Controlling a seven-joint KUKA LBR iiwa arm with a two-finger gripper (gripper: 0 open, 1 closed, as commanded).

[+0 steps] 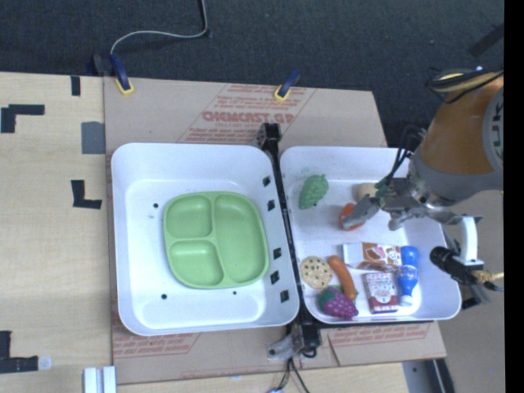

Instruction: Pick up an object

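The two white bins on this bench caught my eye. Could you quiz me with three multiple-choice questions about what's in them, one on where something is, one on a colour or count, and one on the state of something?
1. Where does the green divided plastic plate lie?
A. In the left white bin
B. In the right white bin
C. On the cardboard sheet outside both bins

2. How many compartments does that plate have?
A. Two
B. Three
C. Five

3. How is the arm's end effector placed?
A. Parked off the bench
B. Over the left bin
C. Low in the right bin, beside a small red-orange toy

Answers: 1 A, the plate sits in the middle of the left bin. 2 B, raised ridges split it into two upper sections and one lower section. 3 C, the end effector reaches in from the right and its tip meets the red-orange toy among the play food.
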